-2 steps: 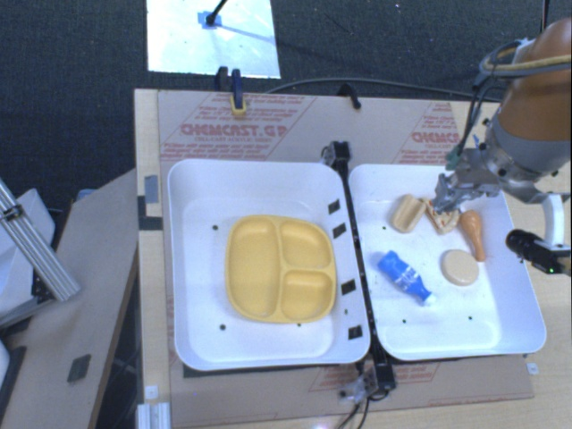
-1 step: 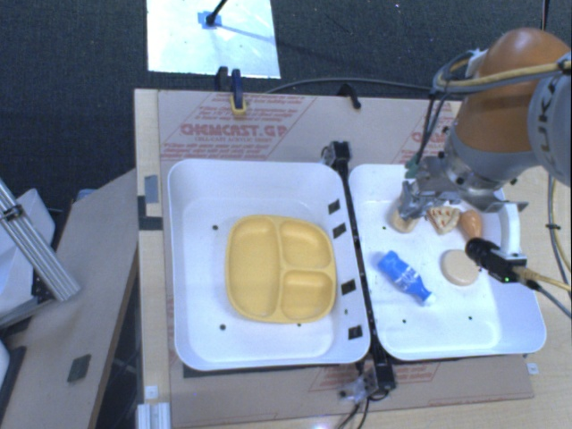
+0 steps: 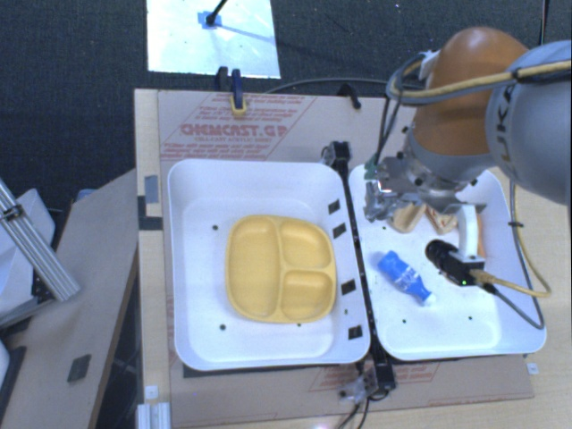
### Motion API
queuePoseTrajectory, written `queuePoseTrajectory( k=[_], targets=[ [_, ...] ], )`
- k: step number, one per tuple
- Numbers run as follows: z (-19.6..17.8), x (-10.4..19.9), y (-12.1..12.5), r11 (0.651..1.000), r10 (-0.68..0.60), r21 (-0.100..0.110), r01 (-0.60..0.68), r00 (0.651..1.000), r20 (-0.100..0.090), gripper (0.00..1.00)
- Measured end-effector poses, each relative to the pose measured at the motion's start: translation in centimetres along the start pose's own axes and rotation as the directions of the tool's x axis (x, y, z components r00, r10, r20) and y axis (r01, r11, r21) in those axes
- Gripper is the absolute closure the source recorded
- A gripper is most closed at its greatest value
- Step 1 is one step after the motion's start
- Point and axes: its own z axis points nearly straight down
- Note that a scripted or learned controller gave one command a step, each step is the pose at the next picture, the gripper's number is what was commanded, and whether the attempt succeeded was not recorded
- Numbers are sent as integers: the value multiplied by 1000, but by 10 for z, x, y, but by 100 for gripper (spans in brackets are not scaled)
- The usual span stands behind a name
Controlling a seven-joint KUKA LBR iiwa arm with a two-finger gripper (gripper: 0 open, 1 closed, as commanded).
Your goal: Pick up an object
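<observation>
The pincer (image 3: 386, 202) sits low at the upper left of the right bin (image 3: 465, 333); I cannot tell its state. A blue bottle (image 3: 404, 277) lies mid-bin, below it. A yellow divided plate (image 3: 281, 268) rests in the left bin (image 3: 201, 195).

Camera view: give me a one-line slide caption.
KUKA arm's gripper low in the right bin near a blue bottle; yellow divided plate in the left bin.
</observation>
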Motion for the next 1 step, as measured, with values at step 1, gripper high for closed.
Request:
queuePoseTrajectory(
  k=[1],
  targets=[
    [-1,50,-12,1000,1,1,-1,1000,0,100]
  ],
)
